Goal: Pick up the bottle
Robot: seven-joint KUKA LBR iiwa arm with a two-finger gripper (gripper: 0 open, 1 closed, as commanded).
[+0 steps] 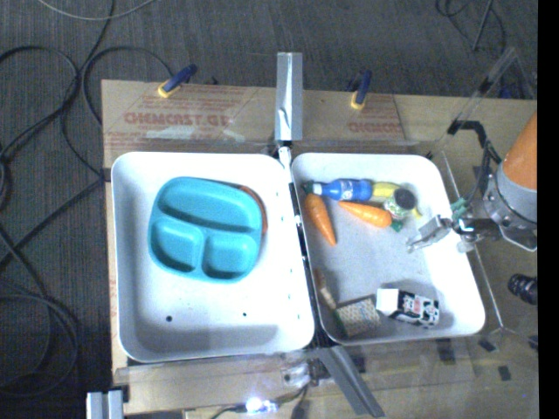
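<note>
Two white bins sit side by side on the table [122, 103]. The left bin [131, 304] holds one blue divided tray [207, 227] with three compartments. The right bin [454, 304] holds several things: one bottle [345, 188] lying on its side along the far wall, blue with a white cap end pointing left; two carrots, one carrot [320, 218] angled near the left wall just below the bottle's cap and a second carrot [367, 214] just beside the bottle's near side; one yellow item [384, 190] touching the bottle's right end; one dark round piece [403, 199] next to that; one brush-like thing [354, 314] near the front; and one small black-and-white toy [409, 305] beside it.

The end effector [434, 231] hangs over the right bin's right half, near the dark round piece and apart from the bottle (whether its fingers are spread or closed cannot be made out), with nothing visibly in it.

Faint red lettering on the table's far edge reads roughly "CHEMCAST". Two clamps [177, 80] with blue and yellow grips pinch that edge.
</note>
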